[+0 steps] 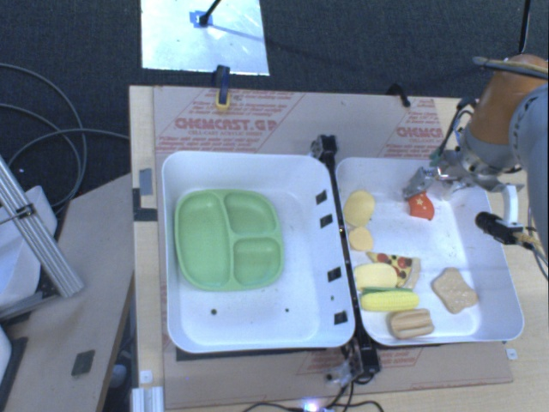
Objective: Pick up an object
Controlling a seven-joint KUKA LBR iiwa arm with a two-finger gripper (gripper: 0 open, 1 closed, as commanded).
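The left bin (249,166) held a pale green divided plate (229,237), lying flat toward the bin's 9 o'clock side with its three compartments facing up. A black hinge strip (336,239) ran between the two bins. In the right bin (493,316), just past that strip, two yellow chip-like pieces (359,206) sat one below the other at about 10 o'clock. Below them lay a pizza slice (400,266), touching a pale yellow wedge (375,275); a corn cob (389,300) lay just beneath the wedge, and a hot dog bun (409,323) rested at 6 o'clock near the front rim. A slice of toast (454,289) lay at about 4 o'clock, apart from the rest. At 12 o'clock in the same bin a small red object (420,207) sat on the floor, with the gripper (426,181) directly above it and close to it. The view did not make clear whether the gripper was clamped on the red object or merely over it, nor whether it was spread or closed. The grey arm (515,118) with its orange band entered from 2 o'clock.
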